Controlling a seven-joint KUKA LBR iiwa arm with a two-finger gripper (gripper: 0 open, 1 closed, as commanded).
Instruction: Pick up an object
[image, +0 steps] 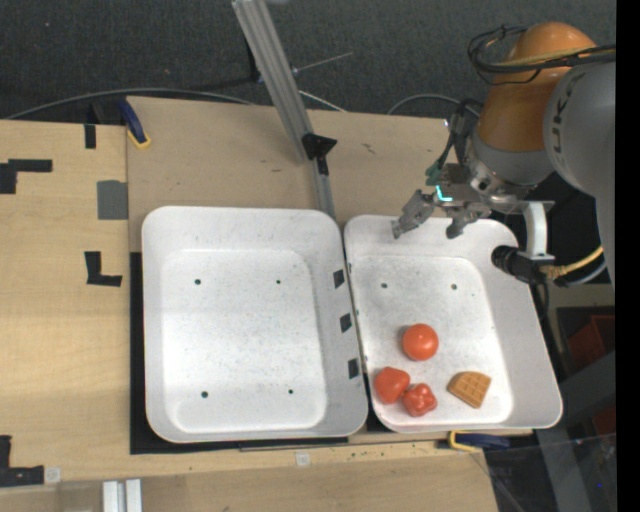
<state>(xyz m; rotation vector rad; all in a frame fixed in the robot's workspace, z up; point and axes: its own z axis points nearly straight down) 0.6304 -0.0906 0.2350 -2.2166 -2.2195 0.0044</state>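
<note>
Grey-fingered, the pincer (432, 220) hangs spread and empty over the far rim of the right bin (520, 400). Well apart, near that bin's near edge, lie a red tomato (420, 341), two smaller red pieces (391, 383) (419, 400) touching, and a tan waffle-like biscuit (470, 388).

The grey arm with orange band (530, 95) reached in from right, its two-finger gripper (432, 222) spread open, holding nothing.

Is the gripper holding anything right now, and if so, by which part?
Nothing is held. The gripper is open above the right bin's far rim, apart from the tomato and the other items near the front.
</note>
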